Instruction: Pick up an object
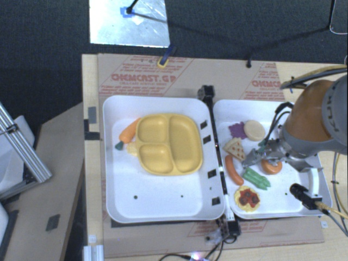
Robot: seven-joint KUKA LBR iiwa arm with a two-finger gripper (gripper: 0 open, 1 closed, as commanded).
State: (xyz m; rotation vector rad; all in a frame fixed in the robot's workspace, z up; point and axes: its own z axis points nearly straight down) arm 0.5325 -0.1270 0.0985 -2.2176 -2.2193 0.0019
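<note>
**Gripper low in the right bin among toy foods**

Dark carpet surrounds a pale bench covered with printed cardboard point(147, 75), on which two shallow white bins are set side by side; in the right bin point(283, 208) the gripper point(260, 155) is seen low over the contents, reached in from the right; its metal fingers are spread slightly, and nothing can be made out between them; whether they touch anything cannot be told.

Just beside the fingertips an orange slice-shaped piece point(272, 167) is seen, and directly below lies a green ridged vegetable point(256, 178); to the left a tan wedge of cheese point(235, 147) and an orange-red sausage point(234, 170) are placed; above, a purple cluster point(237, 129) and a round cream bun point(254, 129) sit close together; near the front rim a small pizza disc point(248, 198) is found.

Open white floor is left along the right bin's front right part, where a black fitting point(303, 194) crosses the rim.

In the left bin point(163, 205) a smooth yellow divided plate point(166, 144) is centred, with a toy carrot point(128, 131) touching its left edge; bare floor is left all around it.
</note>
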